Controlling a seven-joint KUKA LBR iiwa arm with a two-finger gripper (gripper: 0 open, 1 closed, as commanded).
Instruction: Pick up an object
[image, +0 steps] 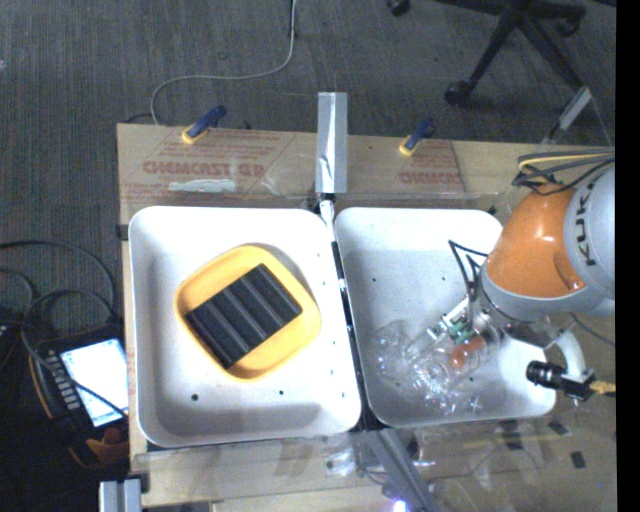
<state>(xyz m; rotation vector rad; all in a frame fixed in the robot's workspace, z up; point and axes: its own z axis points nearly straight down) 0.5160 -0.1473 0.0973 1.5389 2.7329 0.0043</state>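
Gripper (462, 338) low in right bin (400, 240), near its front right corner, over crumpled clear plastic object (415, 362), grasp not confirmed; yellow tray with black ribbed insert (248, 310) mid left bin (160, 240), untouched; pick seemingly under way, lift pending.

One camera hangs fixed above the counter (290, 160), looking down at a slant from the near side, so the far edge and the carpeted floor (120, 60) beyond it fill the top of the view. It sits far enough back to take in both white bins, the left bin (160, 400) and the right bin (400, 250), whole. The arm (545, 255) enters from the right edge.
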